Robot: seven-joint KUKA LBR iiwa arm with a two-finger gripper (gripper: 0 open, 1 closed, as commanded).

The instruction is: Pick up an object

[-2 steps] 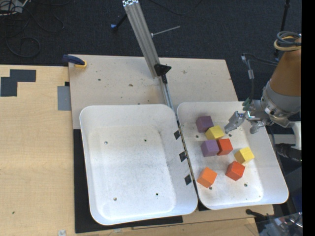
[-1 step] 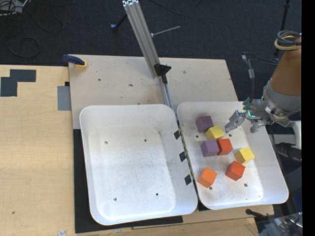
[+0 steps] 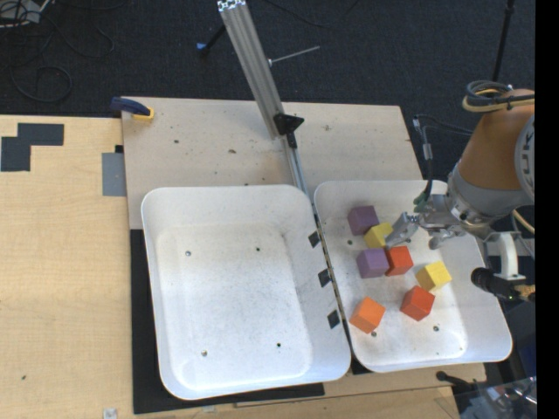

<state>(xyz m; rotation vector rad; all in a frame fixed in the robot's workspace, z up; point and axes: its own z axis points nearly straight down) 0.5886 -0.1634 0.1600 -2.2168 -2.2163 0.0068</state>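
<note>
Several small blocks lie in the right bin: a purple block, a yellow block, a second purple block, a red-orange block, another yellow block, a red block and an orange block. My gripper hangs over the upper middle of that bin, just above and to the right of the red-orange block. Its fingers are spread open and nothing sits between them.
The left bin sits beside the right one, with black clips along the shared rim. A slanted aluminium bar rises behind the bins. The arm's orange band is at the right edge.
</note>
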